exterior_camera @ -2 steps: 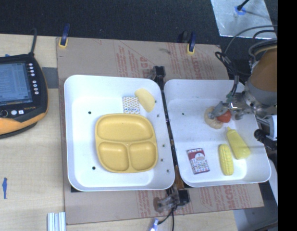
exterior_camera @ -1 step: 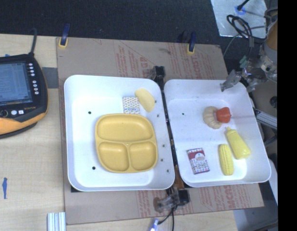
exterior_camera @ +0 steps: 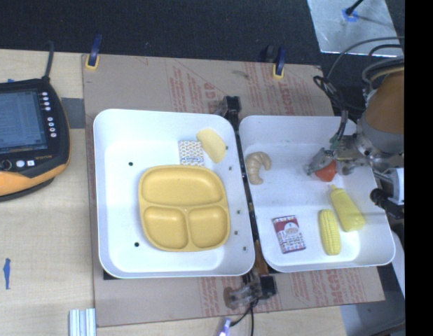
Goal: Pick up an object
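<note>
A small red object [exterior_camera: 327,171] lies on the floor of the right bin [exterior_camera: 300,135], directly under the gripper [exterior_camera: 323,164], whose tips sit at it; whether they are spread or pinched cannot be told. The step looks like the grasp itself, so the next move calls for a firm close and straight lift, clear of the yellow bottle [exterior_camera: 347,209] just nearer the camera.

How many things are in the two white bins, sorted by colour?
Yellow: 4, the plate, the chunk, the corn and the bottle
Red: 2, the box and the piece at the claw
Tan: 1, the croissant
White patterned: 1, the packet
Total: 8
</note>
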Robot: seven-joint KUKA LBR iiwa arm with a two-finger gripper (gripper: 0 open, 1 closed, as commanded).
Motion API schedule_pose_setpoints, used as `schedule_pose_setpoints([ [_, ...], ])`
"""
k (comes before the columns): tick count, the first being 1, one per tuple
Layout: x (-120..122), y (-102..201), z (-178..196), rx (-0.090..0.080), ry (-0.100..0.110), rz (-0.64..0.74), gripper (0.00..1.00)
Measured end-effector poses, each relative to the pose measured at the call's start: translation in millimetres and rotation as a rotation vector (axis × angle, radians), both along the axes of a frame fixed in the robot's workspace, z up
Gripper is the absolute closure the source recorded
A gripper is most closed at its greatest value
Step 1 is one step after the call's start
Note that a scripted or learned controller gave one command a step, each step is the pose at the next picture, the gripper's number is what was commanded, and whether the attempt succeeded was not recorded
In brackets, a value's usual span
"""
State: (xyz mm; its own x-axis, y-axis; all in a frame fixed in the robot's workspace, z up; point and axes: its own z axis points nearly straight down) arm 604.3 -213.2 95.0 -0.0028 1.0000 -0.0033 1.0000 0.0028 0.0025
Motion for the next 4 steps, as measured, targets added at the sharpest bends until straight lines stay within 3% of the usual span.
schedule_pose_setpoints([
  [1, 52, 1, 92, 0.003, 0.003, 0.001, 0.00],
  [2, 4, 2, 8, 0.003, 0.008, 0.002, 0.00],
  [3, 49, 1, 122, 0.003, 0.003, 0.001, 0.00],
  [4, -24, 1, 0, 0.003, 0.008, 0.002, 0.00],
])
